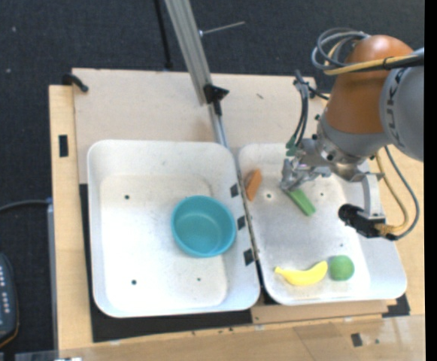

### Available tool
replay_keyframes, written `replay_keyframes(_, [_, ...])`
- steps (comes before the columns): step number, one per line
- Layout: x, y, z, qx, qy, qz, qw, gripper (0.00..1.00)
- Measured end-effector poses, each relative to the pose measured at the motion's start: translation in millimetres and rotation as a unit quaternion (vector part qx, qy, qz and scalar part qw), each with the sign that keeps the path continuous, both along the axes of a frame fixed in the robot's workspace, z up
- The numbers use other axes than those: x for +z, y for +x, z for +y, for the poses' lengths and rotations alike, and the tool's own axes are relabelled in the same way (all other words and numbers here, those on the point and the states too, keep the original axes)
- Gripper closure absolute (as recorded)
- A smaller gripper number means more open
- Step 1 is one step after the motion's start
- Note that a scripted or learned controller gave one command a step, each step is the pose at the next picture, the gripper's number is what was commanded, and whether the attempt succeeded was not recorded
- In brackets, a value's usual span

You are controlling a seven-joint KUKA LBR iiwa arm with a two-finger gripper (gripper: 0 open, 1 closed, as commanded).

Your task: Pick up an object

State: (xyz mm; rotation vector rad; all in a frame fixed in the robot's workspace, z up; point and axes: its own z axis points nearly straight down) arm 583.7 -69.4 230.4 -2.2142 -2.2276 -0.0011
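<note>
Gripper (299, 177) is down in the right bin (368, 292), upper middle of the frame, right at the top end of the green stick (303, 201). The stick lies on the bin floor with its long axis running diagonally, upper left to lower right, and extends away from the gripper toward lower right. Can't tell finger state, since the wrist blocks the tips. Looks like a grasp attempt on the stick's near end; whether it's actually between the fingers isn't visible. Other candidates: orange piece (253, 184) just left by the bin's edge, banana (302, 274) and green ball (341, 268) well below at lower right. Blue bowl (203, 226) sits in the left bin (113, 292).
</note>
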Motion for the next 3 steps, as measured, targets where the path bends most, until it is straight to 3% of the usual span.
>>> replay_keyframes(3, [18, -49, 148, 0.001, 0.001, 0.0, 1.0, 1.0])
